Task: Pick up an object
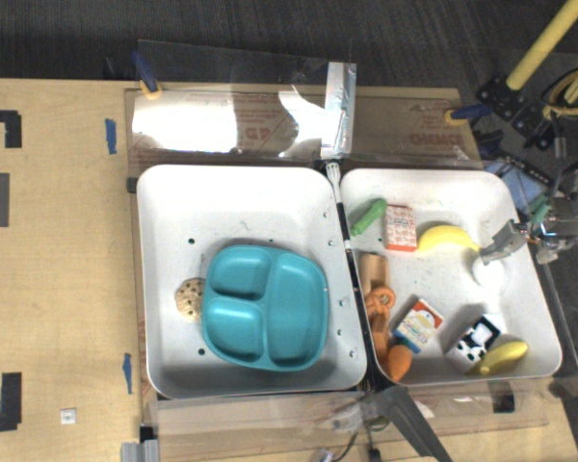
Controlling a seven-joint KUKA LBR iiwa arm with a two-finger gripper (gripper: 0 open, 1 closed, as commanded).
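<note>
The right bin (520, 306) holds several small items. A green block (368, 216) and a red-and-white carton (400, 227) lie near its back left. A yellow banana-like piece (444, 239) sits beside them. Orange pieces (380, 301) line the left wall, with a small colourful box (416, 325) close by. A black-and-white cube (475, 342) and a yellow piece (504, 356) rest at the front right. My gripper (509, 241) hangs low at the right bin's right side, just right of the banana-like piece, with nothing seen held in it.
The left bin (173, 200) carries a teal divided plate (266, 305) and a cookie (187, 298) at the plate's left edge. A clear plastic panel (241, 114) stands behind the bins. Cables and a yellow bar (549, 32) crowd the back right.
</note>
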